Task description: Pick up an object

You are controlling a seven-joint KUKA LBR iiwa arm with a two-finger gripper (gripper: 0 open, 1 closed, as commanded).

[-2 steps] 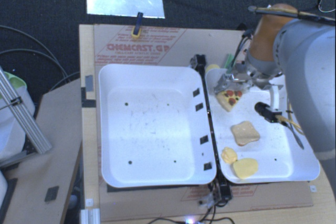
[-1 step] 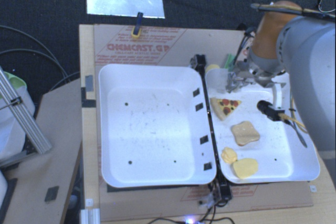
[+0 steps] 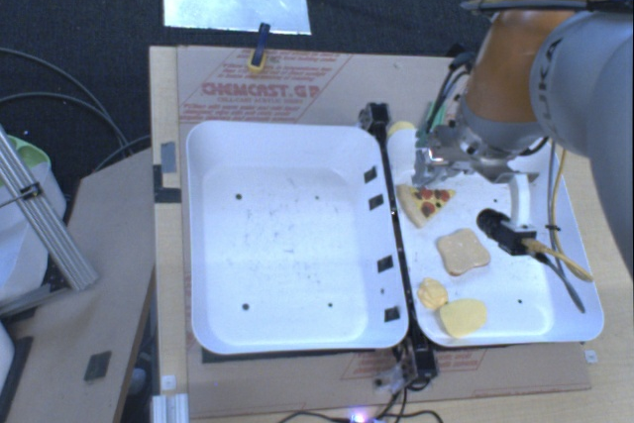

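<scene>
In the right bin (image 3: 555, 312) lie a pizza slice (image 3: 423, 203), a slice of toast (image 3: 464, 252), a small yellow lump (image 3: 432, 292) and a yellow lemon-shaped piece (image 3: 463, 318). My gripper (image 3: 433, 175) hangs low over the bin's upper left part, right above the top of the pizza slice. The wrist and orange band hide much of it. A pale object (image 3: 401, 130) peeks out at the bin's top left corner.
The left bin (image 3: 287, 243) sits beside the right one, with a black clipped divider (image 3: 384, 213) between them. A black fitting with yellow cable (image 3: 510, 235) hangs off the arm over the right bin. Cardboard lies under both bins.
</scene>
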